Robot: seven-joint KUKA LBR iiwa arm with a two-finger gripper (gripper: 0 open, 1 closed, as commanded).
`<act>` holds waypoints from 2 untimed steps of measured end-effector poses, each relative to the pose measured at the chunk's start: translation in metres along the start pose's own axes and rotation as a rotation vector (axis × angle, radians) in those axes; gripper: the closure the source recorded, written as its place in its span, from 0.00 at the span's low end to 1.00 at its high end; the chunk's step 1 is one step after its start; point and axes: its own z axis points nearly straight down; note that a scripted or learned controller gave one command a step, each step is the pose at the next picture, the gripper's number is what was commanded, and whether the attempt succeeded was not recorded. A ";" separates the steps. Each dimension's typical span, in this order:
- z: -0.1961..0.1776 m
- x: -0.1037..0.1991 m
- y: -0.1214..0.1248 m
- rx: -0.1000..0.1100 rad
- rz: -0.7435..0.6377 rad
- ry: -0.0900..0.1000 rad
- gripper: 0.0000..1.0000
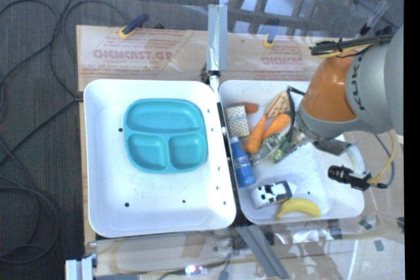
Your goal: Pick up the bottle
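Blue bottle (pixel 242 165) just left of hand (pixel 278 149), apart, grip state unclear

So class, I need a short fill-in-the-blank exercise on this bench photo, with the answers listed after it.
1. The blue bottle lies in the ___ bin, against its left wall.
2. The divided tray in the left bin is ___ in colour.
3. The yellow fruit near the right bin's front edge is a ___.
4. The tray has ___ compartments.

Missing words: right; turquoise; banana; three
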 end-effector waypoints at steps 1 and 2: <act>-0.001 0.023 -0.043 -0.005 0.152 -0.002 0.00; -0.003 0.031 -0.037 -0.009 -0.113 -0.019 0.00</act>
